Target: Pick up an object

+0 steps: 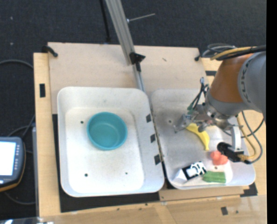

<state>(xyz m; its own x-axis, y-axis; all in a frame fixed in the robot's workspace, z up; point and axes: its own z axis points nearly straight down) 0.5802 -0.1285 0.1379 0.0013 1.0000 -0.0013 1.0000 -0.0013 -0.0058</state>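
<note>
Camera view looks down on my bench [101,64], and I go from the biggest thing to the smallest. I use the right bin [173,139] as my landmark.

Next to the right bin, touching its left side, sits the left bin [73,181]. A blue bowl [107,130] rests in the middle of the left bin. It is well apart from me.

My arm [234,85] reaches over the top right part of the right bin. My gripper [190,122] hangs low over the upper middle of that bin. I cannot tell how my gripper is set, because my own wrist hides much of it and the rest is small and blurry.

A yellow banana [200,133] lies in the right bin, near its middle. This is the thing I think I should pick up, because it is the closest one. Its top end is just beside my gripper, maybe touching it. I cannot tell which. From my gripper the banana runs down and to the right, toward the bin's lower right corner. So its long line is slanted, and I think I should close across that slant, not along it.

A green thing [215,177] lies near the bottom edge of the right bin. A black and white thing [193,170] sits just left of it. A small red thing [218,157] sits just above the green thing.
</note>
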